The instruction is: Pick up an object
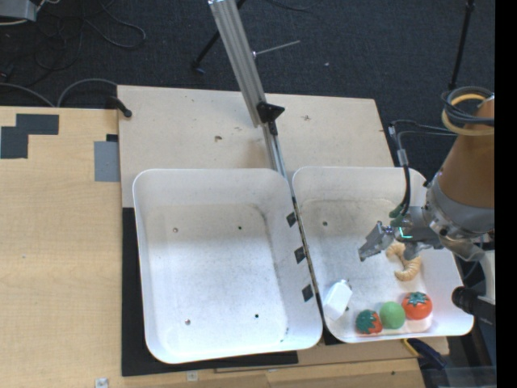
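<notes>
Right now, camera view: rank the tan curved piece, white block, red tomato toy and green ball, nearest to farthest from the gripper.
Measured from the gripper:
1. Tan curved piece, just right of it in the right bin.
2. White block, toward the bin's front left corner.
3. Green ball and red tomato toy, front edge: too close to call.

A robotics lab: a plywood bench [48,241] bears two shallow white bins [161,186] beneath an aluminium rail [242,63], with cables [56,23] trailing over dark carpet [363,31] and a stand's legs nearby.
</notes>
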Tool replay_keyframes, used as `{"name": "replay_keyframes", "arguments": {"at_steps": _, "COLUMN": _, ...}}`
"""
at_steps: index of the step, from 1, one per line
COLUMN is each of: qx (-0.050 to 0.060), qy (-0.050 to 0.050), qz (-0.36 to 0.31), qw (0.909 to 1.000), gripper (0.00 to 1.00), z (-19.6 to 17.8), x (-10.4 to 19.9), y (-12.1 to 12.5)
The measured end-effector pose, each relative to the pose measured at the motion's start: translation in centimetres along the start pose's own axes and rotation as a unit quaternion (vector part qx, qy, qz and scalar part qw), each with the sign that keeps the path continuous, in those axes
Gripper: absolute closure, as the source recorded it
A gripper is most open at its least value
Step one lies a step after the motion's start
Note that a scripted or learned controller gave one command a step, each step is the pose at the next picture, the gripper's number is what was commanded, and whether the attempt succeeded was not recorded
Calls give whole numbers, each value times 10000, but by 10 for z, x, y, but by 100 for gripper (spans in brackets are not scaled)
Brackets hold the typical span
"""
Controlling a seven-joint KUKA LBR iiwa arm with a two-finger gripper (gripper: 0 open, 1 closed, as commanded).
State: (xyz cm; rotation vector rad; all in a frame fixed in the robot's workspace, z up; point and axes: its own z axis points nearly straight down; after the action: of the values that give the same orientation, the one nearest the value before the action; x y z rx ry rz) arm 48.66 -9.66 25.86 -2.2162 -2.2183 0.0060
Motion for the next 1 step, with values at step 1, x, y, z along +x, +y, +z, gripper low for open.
{"name": "replay_keyframes", "arguments": {"at_steps": 1, "qx": -22, "qy": -3, "qz": 21, "qw": 10000, "gripper": 0, "z": -2, "x": -1, "y": 0}}
